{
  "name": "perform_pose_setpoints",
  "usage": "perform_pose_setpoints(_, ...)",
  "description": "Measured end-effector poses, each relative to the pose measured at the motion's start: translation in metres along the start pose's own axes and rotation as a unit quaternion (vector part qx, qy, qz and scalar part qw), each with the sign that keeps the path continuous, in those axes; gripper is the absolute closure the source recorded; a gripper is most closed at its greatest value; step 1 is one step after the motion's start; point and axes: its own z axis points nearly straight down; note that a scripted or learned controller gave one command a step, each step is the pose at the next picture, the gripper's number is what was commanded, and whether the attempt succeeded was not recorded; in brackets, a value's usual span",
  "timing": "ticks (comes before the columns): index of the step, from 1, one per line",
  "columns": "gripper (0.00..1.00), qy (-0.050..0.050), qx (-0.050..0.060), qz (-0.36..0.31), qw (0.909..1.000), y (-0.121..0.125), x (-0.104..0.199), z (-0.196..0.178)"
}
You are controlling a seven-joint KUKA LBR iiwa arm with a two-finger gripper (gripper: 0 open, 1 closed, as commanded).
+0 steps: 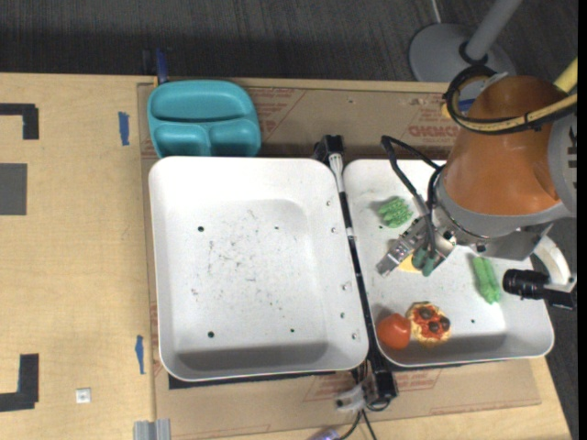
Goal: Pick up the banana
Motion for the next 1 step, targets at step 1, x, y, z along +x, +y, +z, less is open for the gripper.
perform_pose_setpoints(1, 1.00, -0.002, -0.001, 0.000, 1.0000, 0.0013, -0.0007, -0.0102)
